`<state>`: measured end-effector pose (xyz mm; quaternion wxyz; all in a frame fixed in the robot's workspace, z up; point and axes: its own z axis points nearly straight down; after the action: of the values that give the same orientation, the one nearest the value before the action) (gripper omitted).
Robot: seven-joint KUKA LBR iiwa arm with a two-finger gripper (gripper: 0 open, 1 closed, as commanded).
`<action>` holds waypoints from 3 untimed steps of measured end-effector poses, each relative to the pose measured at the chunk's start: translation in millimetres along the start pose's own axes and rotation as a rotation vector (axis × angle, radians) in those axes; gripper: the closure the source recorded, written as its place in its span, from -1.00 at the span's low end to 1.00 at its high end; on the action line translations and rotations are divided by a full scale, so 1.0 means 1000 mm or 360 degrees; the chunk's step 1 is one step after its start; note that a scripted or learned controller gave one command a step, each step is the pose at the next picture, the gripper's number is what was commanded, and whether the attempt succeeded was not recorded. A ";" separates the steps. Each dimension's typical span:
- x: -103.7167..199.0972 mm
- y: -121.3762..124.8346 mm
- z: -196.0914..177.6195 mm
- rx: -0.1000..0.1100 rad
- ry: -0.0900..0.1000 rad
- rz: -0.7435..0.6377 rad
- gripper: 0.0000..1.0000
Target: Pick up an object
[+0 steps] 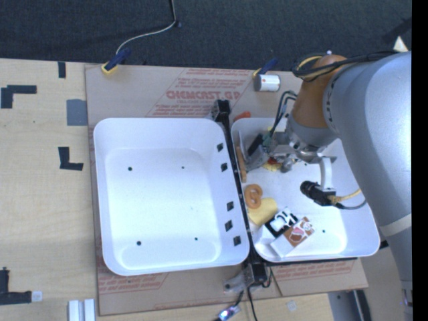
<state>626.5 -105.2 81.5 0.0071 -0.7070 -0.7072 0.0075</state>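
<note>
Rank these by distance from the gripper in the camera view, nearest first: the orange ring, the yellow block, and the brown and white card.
Measured from the gripper, in the right bin:
1. Orange ring, just below it by the divider.
2. Yellow block, a little farther down.
3. Brown and white card, farthest, toward the bin's front.

red print ran across the brown cardboard sheet (200, 89) under the bins; its largest line seemed to read "chemcast gp", seen at a slant and partly cut off by the right bin (354, 246). smaller red lines above and below that word were too fine to read. more red print on the sheet's lower edge was illegible. a small packet (299, 231) in the right bin bore markings too small to read.
</note>
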 end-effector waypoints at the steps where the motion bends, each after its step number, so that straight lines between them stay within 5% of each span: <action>1: -0.040 0.038 -0.003 -0.0017 0.0004 0.0000 -1.00; 2: 0.011 0.041 -0.005 -0.0028 -0.0012 -0.0006 -1.00; 3: 0.010 0.036 -0.010 0.0012 0.0000 0.0000 1.00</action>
<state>662.6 -95.2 90.7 0.0099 -0.7069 -0.7072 0.0101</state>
